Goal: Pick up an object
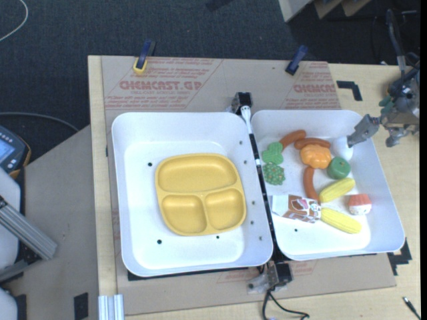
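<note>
toy food items fill the right bin [390,209], none of them lifted. listed from the far side: an orange sausage [291,139] near the far wall, a second sausage [316,143] beside it, an orange pepper-like piece [315,156] just below, a green round piece [339,167] to its right, two green leafy pieces [272,155] [274,173] against the left wall, a third sausage [309,181] standing lengthwise in the middle, a yellow corn cob [336,190] tilted beside it, a red-and-white piece [360,205] near the right wall, a second corn cob [341,221] toward the near side, and a printed flat packet [300,207] touching that cob's left end.

left bin [127,179] holds a yellow divided tray [200,193] with three compartments, lying flat at the centre.

claw [363,131] sits over the far right corner of the right bin, above the rim, apart from every item. whether its fingers are apart or together cannot be told at this angle.

both bins rest side by side on a cardboard-covered worktop [220,85], with two clamps [142,57] [296,59] at its far edge.
</note>
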`<state>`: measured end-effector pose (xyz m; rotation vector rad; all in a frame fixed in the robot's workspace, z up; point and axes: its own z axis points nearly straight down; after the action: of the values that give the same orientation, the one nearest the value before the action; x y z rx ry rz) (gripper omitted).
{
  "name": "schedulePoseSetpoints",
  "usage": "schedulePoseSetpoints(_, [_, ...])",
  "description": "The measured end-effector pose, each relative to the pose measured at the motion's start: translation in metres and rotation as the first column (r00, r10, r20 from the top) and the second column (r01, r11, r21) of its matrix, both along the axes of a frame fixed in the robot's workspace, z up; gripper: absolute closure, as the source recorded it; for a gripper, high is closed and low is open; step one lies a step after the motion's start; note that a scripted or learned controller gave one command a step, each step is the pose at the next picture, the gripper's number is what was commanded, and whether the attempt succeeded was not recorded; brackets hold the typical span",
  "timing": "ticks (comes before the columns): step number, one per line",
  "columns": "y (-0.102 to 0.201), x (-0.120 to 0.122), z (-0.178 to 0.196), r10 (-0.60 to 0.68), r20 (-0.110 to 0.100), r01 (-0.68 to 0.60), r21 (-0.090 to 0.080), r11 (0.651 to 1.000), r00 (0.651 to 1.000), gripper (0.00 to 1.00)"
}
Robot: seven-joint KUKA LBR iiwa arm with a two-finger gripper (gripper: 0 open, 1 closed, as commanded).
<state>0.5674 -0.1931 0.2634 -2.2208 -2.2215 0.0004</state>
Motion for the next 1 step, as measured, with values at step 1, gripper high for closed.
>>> schedulePoseSetpoints(1, [0.0694,-0.0323,-0.1778,0.004,-0.017,-0.004,0.008,1.0,1.0,0.0])
